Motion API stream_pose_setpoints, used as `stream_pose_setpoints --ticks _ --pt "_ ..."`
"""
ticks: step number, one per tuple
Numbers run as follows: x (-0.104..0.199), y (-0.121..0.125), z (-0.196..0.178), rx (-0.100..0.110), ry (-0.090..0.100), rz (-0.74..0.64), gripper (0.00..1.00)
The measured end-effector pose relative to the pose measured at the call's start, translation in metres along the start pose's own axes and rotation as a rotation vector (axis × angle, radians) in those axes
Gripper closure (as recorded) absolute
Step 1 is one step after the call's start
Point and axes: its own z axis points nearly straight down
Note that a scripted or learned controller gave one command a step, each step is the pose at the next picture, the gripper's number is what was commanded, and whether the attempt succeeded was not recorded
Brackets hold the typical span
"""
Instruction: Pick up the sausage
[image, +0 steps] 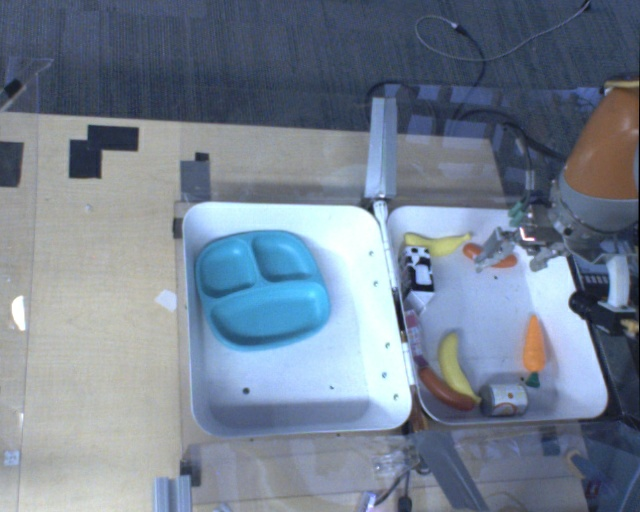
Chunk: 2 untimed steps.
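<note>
Sausage (446, 388) lying at the near edge of the right bin (570, 405), touching the near banana (456, 364), left of the can (506, 399). Gripper (518, 248) at the far end of the same bin, fingers apart, clamped on nothing, well apart from the sausage. Carrot (535, 345) between them.

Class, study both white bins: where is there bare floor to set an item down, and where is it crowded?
Left bin: bare floor in front of and right of the blue divided plate. Right bin: an open patch between the near banana and the carrot. Crowded: its left wall and near edge, by the sausage.
</note>
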Motion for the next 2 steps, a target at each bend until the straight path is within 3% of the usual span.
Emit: stream_pose_setpoints --ticks 1,2 --pt "-0.059 0.014 0.110 -0.003 0.000 0.086 0.00" --pt "-0.035 0.075 0.118 0.006 -0.001 0.091 0.00"
